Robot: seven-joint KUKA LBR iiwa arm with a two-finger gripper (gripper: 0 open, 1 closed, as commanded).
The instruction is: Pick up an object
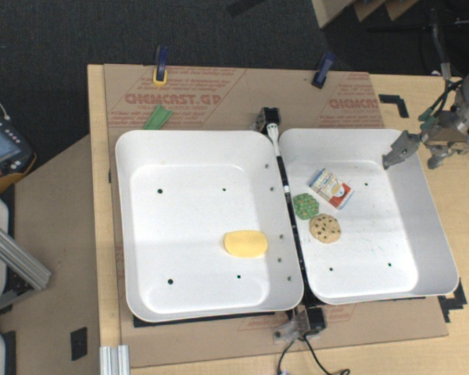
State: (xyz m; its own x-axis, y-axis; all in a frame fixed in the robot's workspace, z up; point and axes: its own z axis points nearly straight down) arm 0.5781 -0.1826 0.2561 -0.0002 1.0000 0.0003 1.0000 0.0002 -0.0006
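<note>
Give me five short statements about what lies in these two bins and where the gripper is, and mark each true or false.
1. The yellow oval object lies in the left bin. True.
2. The cookie lies in the left bin. False: it lies in the right bin.
3. The green round object sits beside the cookie. True.
4. The small carton is between the gripper's fingers. False: it lies on the bin floor.
5. The gripper is over the left bin. False: it is at the right bin's far right corner.
</note>
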